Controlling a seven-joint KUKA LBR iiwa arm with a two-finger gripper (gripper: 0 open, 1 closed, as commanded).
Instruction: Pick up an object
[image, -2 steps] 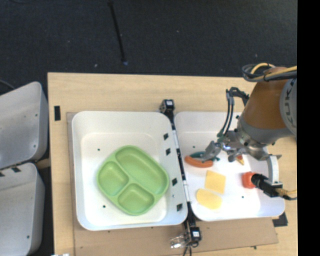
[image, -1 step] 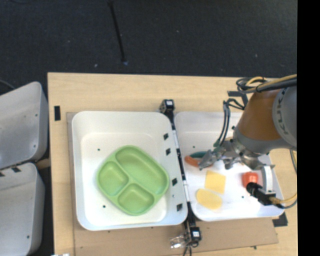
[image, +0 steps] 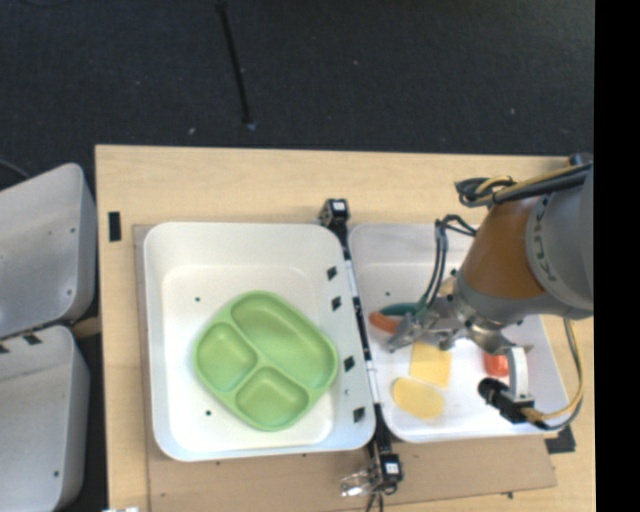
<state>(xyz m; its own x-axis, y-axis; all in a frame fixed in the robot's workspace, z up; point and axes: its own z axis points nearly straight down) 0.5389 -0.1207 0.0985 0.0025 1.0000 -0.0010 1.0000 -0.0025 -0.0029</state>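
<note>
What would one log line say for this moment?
arm: over right bin | end effector: above yellow pieces | left bin: green divided plate

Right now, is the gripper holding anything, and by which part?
Cannot be told: the gripper is low in the right bin above the yellow block, its tips unclear.

Light wooden bench (image: 230, 185) is carrying two shallow white bins side by side, touching along a middle seam. Left bin (image: 165, 300) is sitting near bench centre; right bin (image: 395, 250) is lying toward the right edge. Bare wood is showing around both bins.
</note>
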